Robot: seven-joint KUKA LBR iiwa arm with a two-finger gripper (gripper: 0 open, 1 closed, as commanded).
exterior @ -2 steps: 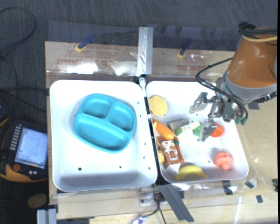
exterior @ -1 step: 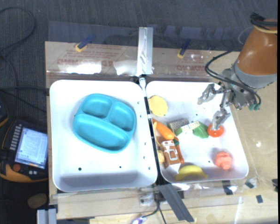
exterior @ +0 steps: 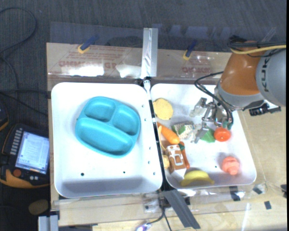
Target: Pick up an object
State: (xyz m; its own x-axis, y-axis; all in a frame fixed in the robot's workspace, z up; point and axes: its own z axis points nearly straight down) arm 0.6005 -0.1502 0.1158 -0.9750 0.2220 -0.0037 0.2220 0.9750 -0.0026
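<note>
My gripper [exterior: 200,121] hangs low in the right bin [exterior: 245,174], its grey fingers pointing left and spread apart, with nothing between them. Just left of the fingertips lies a grey-green toy [exterior: 184,128]. A red tomato [exterior: 222,134] and a green piece [exterior: 208,137] sit right under the wrist side. Also in this bin are a yellow round toy [exterior: 163,109], an orange carrot [exterior: 169,135], a small orange box [exterior: 176,158], a banana [exterior: 197,178] and a pink strawberry [exterior: 230,164].
The left bin [exterior: 67,177] holds a blue divided plate [exterior: 107,125]. A raised divider [exterior: 154,143] separates the bins. The arm's orange band [exterior: 240,76] looms over the right bin's far right corner. A tablet [exterior: 31,153] and cables lie left of the bench.
</note>
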